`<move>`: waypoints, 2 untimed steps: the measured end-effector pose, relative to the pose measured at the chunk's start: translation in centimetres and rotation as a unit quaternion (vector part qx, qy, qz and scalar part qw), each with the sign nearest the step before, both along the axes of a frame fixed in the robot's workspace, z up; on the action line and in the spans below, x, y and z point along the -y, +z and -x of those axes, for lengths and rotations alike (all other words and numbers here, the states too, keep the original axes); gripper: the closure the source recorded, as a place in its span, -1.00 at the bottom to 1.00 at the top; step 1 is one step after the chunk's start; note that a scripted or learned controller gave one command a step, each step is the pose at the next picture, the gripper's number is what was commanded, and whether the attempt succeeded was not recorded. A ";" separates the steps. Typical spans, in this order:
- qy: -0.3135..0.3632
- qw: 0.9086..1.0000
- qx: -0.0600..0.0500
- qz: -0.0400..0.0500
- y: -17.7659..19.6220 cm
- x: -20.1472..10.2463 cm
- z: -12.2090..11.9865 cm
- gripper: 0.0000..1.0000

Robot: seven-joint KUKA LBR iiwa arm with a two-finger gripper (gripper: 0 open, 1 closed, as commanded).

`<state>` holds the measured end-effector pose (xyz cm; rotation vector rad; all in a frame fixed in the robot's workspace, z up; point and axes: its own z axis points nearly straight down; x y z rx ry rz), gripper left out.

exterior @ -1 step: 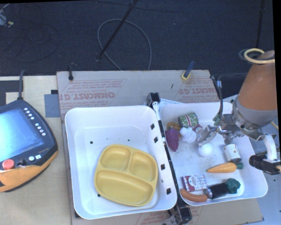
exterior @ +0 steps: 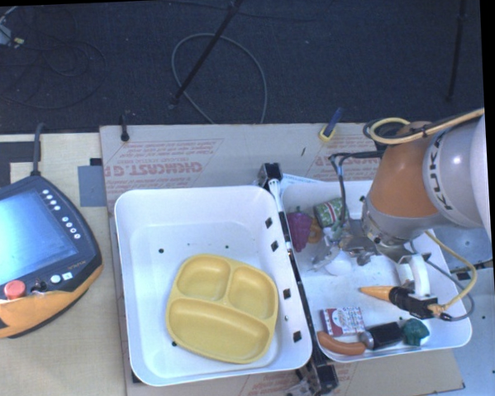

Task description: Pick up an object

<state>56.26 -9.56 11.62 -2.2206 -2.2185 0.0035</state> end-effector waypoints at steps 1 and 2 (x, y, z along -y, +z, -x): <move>0.001 1.000 -0.001 -0.001 -3.1 -0.4 -6.3 -1.00; -0.001 1.000 0.001 0.000 -2.9 -0.6 -2.5 -1.00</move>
